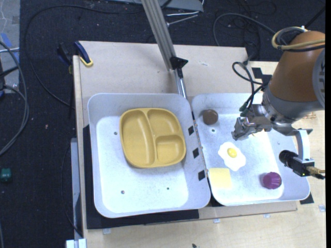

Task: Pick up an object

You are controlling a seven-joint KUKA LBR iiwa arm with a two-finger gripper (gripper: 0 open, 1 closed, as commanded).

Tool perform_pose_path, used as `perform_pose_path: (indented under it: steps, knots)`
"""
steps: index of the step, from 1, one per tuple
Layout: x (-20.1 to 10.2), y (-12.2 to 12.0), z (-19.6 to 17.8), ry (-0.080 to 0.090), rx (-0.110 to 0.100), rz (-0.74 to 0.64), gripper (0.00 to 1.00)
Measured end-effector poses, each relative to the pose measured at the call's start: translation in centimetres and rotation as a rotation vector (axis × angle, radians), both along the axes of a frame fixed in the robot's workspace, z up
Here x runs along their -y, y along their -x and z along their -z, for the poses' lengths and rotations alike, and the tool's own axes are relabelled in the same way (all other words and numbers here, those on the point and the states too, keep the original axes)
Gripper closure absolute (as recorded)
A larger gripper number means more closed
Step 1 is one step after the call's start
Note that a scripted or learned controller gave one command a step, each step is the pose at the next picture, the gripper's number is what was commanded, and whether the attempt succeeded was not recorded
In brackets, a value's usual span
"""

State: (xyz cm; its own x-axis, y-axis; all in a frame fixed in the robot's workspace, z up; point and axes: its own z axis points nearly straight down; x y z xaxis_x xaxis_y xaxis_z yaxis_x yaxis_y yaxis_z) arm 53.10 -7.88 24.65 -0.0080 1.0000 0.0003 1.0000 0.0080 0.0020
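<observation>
The right bin [289,192] holds a brown round piece [210,117] at its far left, a toy fried egg [231,155] in the middle, a pale yellow cheese square [220,177] at the front and a purple piece [271,180] at the front right. My gripper [242,129] hangs over the right bin, just up and to the right of the egg and right of the brown piece. Nothing shows between its fingers.
The left bin [103,190] holds a yellow divided tray [152,137]. A metal pole [160,30] slants in from the top toward the gap between the bins. Cables hang beside the arm's orange band [295,71]. A blue and yellow clamp [83,55] sits on the bench's far left corner.
</observation>
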Motion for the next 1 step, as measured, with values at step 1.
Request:
perform_pose_path:
  steps: [1]
  knots:
    - [-4.93,-2.44,-0.68,-0.001,0.002,-0.001,1.00]
